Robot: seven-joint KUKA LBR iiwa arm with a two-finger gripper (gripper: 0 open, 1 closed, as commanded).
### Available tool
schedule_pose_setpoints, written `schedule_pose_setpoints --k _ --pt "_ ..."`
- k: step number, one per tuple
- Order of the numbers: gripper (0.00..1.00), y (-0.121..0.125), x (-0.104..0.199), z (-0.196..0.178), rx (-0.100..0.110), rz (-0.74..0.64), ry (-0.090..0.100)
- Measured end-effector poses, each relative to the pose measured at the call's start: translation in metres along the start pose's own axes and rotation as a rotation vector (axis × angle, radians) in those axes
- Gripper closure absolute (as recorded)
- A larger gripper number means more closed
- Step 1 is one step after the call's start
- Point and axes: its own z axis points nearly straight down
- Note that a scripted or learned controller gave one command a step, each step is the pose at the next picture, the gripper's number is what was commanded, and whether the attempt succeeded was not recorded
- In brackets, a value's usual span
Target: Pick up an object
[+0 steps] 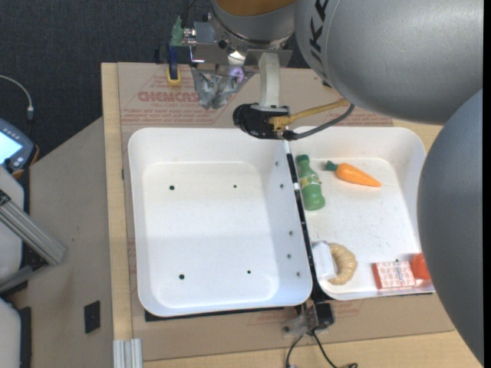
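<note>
right bin point(399, 148): bottle point(310, 182), carrot point(357, 175), croissant point(344, 264), red box point(399, 273) | end effector point(217, 87): grip state unclear

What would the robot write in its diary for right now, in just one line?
gripper: above bench behind left bin | right bin: green bottle, carrot, croissant, red-white box | nothing picked yet

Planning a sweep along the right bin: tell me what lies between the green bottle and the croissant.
In the camera view, bare white bin floor separates the green bottle from the croissant.
</note>
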Motion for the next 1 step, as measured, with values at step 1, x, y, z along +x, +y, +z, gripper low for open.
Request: schedule_pose_setpoints --k 1 --pt "0.00 -0.0035 -0.0021 0.0046 0.013 0.002 -0.003"
